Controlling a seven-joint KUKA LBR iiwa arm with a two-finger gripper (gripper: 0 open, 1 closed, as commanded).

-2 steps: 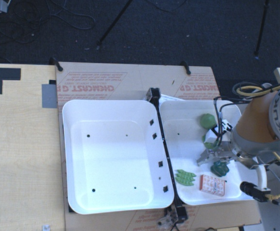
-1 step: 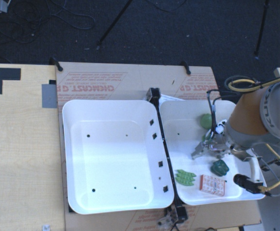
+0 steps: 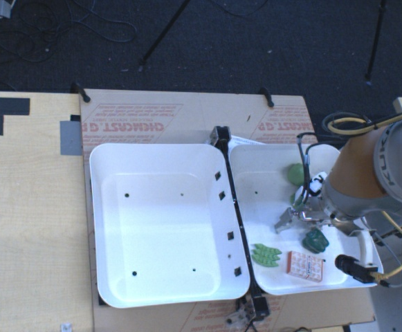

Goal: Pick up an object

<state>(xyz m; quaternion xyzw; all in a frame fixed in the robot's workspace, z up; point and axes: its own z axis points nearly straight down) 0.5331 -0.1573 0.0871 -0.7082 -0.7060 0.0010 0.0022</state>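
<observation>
My gripper is low inside the right bin, reaching in from the right under the grey and orange arm. A dark green object lies just below and to the right of it, very close; whether they touch is unclear. A bright green pea-pod-like object rests near the bin's front left. Beside it lies a small red and white card or packet. A pale green rounded object sits towards the back of the bin, partly behind the wrist cables.
The left bin stands beside the right one, with a black divider between them. Both bins rest on a cardboard sheet. A pale wooden bench top extends to the left.
</observation>
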